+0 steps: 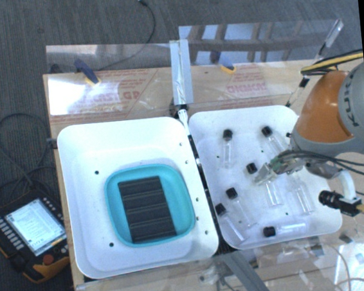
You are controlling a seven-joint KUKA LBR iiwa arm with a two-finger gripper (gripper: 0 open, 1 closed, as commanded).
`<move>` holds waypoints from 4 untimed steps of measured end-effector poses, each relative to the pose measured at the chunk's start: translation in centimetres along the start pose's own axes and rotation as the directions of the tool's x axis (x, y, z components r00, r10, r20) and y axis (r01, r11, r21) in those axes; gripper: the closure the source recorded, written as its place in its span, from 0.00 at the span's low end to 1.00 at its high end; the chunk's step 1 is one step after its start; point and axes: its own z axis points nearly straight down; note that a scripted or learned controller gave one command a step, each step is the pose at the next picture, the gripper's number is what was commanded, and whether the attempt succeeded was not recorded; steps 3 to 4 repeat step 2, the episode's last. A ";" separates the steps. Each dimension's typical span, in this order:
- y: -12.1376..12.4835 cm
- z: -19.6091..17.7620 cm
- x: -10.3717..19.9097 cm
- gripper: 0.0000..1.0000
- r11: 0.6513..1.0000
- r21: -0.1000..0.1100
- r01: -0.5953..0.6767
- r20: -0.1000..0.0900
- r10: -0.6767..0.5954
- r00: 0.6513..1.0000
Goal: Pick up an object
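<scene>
At the far left, off the bench, we see a handheld control pendant (28,236) lying on the dark floor, its screen lit and its cable looping above it. Next comes the left bin (79,152), a shallow white tray holding a teal container (116,200) with a black ribbed insert (147,208) set in its middle. A narrow metal upright (180,71) stands behind the seam where the two bins meet, with clear plastic sheeting stretched along the back of the bench.

In the right bin (244,117) we count several clear vials with black caps, scattered and lying flat. One vial (226,147) lies near the back left, another (272,140) near the back right. A loose-looking black cap (251,167) sits near the middle. Further forward we find a vial (235,202) left of centre, another (227,222) close to the left wall, and one (284,229) lying crosswise by the front rim.

The gripper (270,170) hangs over the middle of the right bin, low among the vials, just right of the black cap. We cannot tell how it stands, or whether it has anything. Behind it the arm's orange band (321,114) and grey body fill the right side.
</scene>
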 end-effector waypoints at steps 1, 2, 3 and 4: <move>3.5 -10.5 -2.5 1.00 0.970 0.021 -0.243 -0.003 0.243 0.970; 12.0 -10.0 0.0 1.00 0.945 0.022 -0.327 0.000 0.327 0.945; 12.0 -10.0 0.0 1.00 0.945 0.022 -0.327 0.000 0.327 0.945; 12.0 -10.0 0.0 1.00 0.945 0.022 -0.327 0.000 0.327 0.945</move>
